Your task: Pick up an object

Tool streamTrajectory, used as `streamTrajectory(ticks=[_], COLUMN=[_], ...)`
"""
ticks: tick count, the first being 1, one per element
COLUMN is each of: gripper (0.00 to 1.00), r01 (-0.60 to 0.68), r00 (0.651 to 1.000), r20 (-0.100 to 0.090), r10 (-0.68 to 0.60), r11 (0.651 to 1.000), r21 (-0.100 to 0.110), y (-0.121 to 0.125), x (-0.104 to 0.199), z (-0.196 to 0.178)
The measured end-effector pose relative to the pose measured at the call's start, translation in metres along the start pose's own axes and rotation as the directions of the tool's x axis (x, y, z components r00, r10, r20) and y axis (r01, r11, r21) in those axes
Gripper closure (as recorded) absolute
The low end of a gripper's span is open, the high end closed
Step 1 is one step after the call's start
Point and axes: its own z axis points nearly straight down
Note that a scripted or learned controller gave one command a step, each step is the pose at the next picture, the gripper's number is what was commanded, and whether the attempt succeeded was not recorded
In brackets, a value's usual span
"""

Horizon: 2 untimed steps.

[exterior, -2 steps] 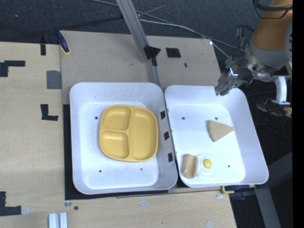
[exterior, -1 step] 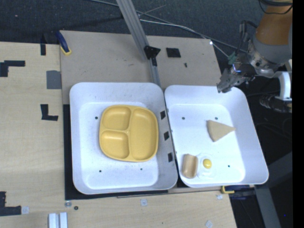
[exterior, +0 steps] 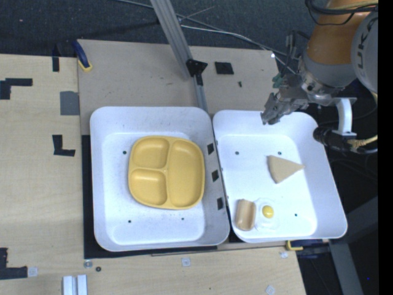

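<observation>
Gripper point(exterior: 271, 117) first: it hangs over the upper rim of the right bin point(exterior: 319, 165), in the upper right of the frame, its dark tips pointing down and to the left, and nothing is visible between them. Whether it is released or clenched cannot be told from this angle.

Nearest the bottom of the frame, in the lower part of the right bin, a small tan bread roll point(exterior: 245, 214) lies just beside a toy fried egg point(exterior: 266, 213), white with a yellow yolk. Above them, toward the bin's middle right, sits a tan wedge point(exterior: 283, 168), well apart from the tips above it.

In the left bin point(exterior: 104, 165), a yellow divided plate point(exterior: 166, 172) with three compartments lies flat near the centre.

Farther up, a grey metal bar point(exterior: 175, 26) slants from the top of the frame down to the gap between the bins. At the upper right, the arm point(exterior: 341, 23) shows its orange band.
</observation>
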Motion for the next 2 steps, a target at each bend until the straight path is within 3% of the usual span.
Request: streamTrajectory(ticks=[2], gripper=[1.0], r01=[0.001], r00=[1.0], r20=[-0.001], r10=[-0.001], r11=[1.0], r21=[0.001], y=[-0.03], x=[0.097], z=[0.005])
